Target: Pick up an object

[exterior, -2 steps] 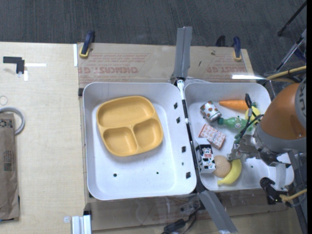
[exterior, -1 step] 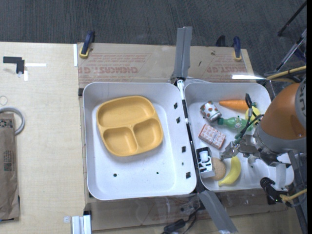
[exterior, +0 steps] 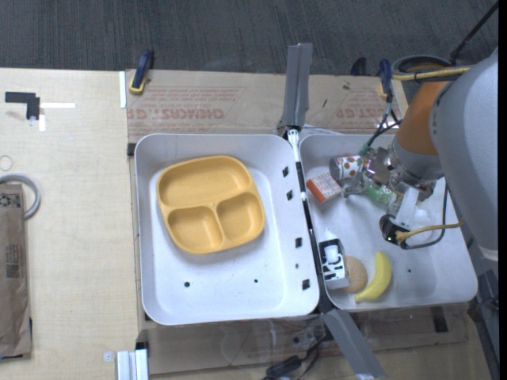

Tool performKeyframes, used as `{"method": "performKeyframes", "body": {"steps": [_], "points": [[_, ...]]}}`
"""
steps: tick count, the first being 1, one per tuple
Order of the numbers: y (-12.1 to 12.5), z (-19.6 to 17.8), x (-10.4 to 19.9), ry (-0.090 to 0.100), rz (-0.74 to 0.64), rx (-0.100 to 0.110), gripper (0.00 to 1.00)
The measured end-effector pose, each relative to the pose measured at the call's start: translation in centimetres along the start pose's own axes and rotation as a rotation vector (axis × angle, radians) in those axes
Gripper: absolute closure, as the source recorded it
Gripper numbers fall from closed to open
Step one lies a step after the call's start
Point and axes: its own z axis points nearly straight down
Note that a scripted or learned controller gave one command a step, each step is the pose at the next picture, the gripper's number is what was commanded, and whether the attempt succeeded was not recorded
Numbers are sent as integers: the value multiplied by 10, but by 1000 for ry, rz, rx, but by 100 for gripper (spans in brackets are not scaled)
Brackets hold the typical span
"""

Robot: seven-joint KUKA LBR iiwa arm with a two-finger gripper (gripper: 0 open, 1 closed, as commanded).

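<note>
The arm reaches into the right bin (exterior: pixel 444 287) from the table's right edge, its gripper (exterior: pixel 366 182) low over the bin's far-left part. How the fingers stand cannot be told; the wrist and cables crowd over them.

Just beside the gripper, toward the divider, lie a small can with a red and white label (exterior: pixel 346 166) and, touching or nearly touching it, an orange-red box (exterior: pixel 322 187). Something green and white (exterior: pixel 383 194) sits under the wrist, mostly hidden. At the bin's near edge lie a banana (exterior: pixel 375 279), a round tan cookie-like disc (exterior: pixel 355 275) just beside it, and a black and white packet (exterior: pixel 333 261) against the divider, all well apart from the gripper.

The left bin (exterior: pixel 158 291) holds a yellow divided plate (exterior: pixel 211 203) in its far half. A brown paper bag (exterior: pixel 13 267) lies at the table's left edge.
</note>
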Motion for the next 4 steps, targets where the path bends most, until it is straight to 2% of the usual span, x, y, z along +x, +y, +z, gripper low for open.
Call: {"method": "performKeyframes", "body": {"steps": [1,2,3,4], "points": [[31,-46,6,0,-862,-6,0],[48,0,41,0,-517,2,0],[28,-1,43,1,-790,-3,0],[52,-1,-10,1,-629,-4,0]]}}
